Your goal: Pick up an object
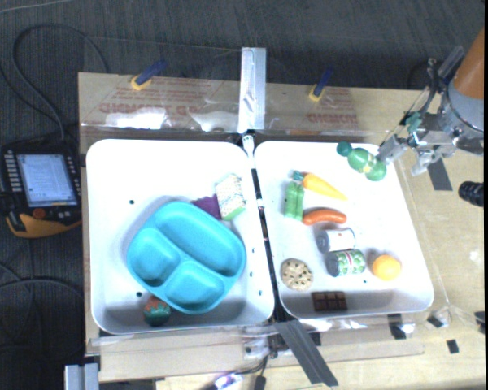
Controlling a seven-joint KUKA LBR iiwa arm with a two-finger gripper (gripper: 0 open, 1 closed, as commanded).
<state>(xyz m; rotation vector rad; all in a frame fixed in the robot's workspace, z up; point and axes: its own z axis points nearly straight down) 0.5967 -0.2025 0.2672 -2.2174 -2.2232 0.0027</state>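
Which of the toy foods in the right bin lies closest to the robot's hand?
The green pear-shaped toy, at the bin's upper right, right beside the hand. The carrot, sausage and orange all sit farther into the bin.

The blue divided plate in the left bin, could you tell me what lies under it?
A purple item pokes out from beneath the blue divided plate at its upper edge, and a reddish-green toy sits at its lower left rim. Anything else beneath the plate is covered.

Hand (388, 154) seen at right bin's (415, 242) upper right rim, green toy (364, 161) at its tip | right bin: carrot (324, 187), sausage (324, 216), two cans (342, 252), cookie (296, 273), orange (385, 266), chocolate (329, 301) | left bin (106, 242): blue tray (187, 254) | pendant (37, 187) lying left of desk (464, 250)
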